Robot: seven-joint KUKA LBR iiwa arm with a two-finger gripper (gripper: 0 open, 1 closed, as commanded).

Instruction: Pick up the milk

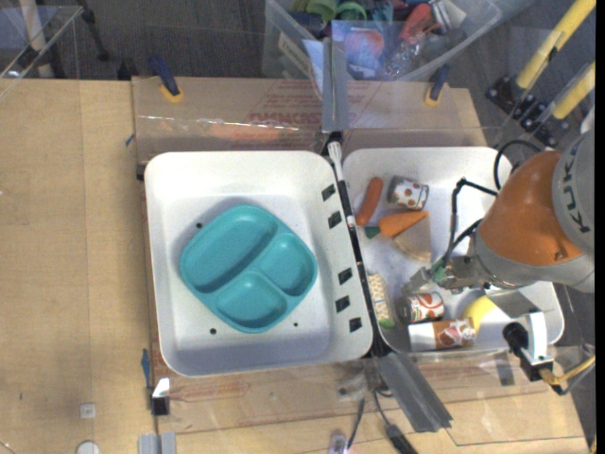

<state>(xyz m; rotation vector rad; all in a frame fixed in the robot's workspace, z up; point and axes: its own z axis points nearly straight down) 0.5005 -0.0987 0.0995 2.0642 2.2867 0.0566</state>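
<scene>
The right bin (492, 164) holds two white containers with red marks, and I cannot tell which is the milk. One stands at the back (408, 194). The other lies on its side by the front wall (442, 333). My gripper (446, 274) hangs low over the middle of this bin, under the orange wrist band (529, 220). It is just above an orange-and-white can (425, 305) and a little behind the lying container. The wrist hides its fingertips.
Also in the right bin are a sausage (371, 200), a carrot (402, 222), a bread piece (412, 246), a long cracker pack (378, 299) and a yellow item (480, 310). The left bin (170, 253) holds a teal divided plate (248, 267). A clear tub of toys (378, 17) stands behind.
</scene>
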